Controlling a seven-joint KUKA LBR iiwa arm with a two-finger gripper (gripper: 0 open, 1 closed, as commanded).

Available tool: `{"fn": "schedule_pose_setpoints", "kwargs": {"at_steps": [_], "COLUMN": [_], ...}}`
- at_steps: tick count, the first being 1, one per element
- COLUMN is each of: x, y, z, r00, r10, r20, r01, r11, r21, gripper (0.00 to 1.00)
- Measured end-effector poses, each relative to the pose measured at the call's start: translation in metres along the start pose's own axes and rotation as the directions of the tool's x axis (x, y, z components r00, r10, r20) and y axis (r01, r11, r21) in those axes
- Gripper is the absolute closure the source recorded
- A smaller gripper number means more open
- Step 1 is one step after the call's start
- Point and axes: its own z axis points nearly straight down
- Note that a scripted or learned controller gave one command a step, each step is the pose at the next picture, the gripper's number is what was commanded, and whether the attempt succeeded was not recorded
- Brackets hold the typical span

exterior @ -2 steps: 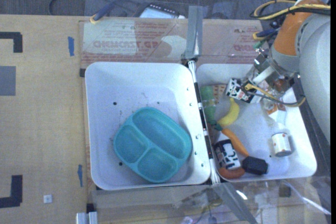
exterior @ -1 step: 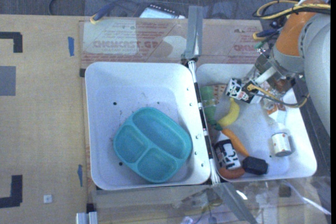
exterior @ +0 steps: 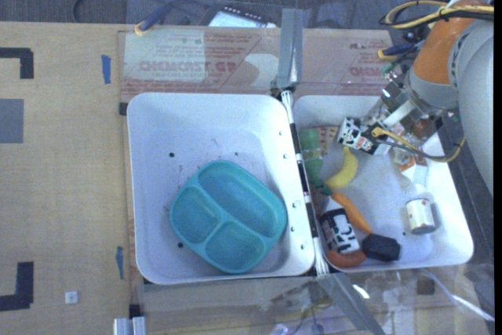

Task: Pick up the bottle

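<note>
A small white bottle with a black label [exterior: 338, 228] lies at the front left of the right bin [exterior: 451, 192]. Its lower end rests against a red dish [exterior: 347, 256]. My gripper [exterior: 401, 143] hangs over the back of that bin, up and to the right of the bottle and well apart from it. Below the gripper lies a clear, crumpled piece with an orange bit [exterior: 409, 166]. Nothing can be seen held in the gripper.
The right bin also holds a yellow banana [exterior: 344, 169], a green item [exterior: 311, 143], an orange carrot shape [exterior: 357, 215], a black lump [exterior: 382, 247] and a silvery can [exterior: 420, 216]. A teal divided plate [exterior: 227, 216] lies in the left bin [exterior: 157, 137].
</note>
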Motion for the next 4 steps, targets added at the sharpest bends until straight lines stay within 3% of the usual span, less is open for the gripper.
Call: {"fn": "schedule_pose_setpoints", "kwargs": {"at_steps": [1, 2, 3, 4], "x": [-0.003, 0.005, 0.070, 0.110], "y": [-0.039, -0.162, -0.216, -0.248], "z": [-0.088, -0.082, -0.079, -0.046], "r00": [0.998, 0.984, 0.989, 0.988], "r10": [-0.063, -0.174, -0.147, -0.153], "r20": [0.026, 0.030, 0.029, 0.037], "r01": [0.063, 0.174, 0.148, 0.154], "r11": [0.998, 0.985, 0.989, 0.987], "r21": [-0.023, -0.017, -0.020, -0.039], "gripper": [0.00, 0.00, 0.00, 0.00]}}
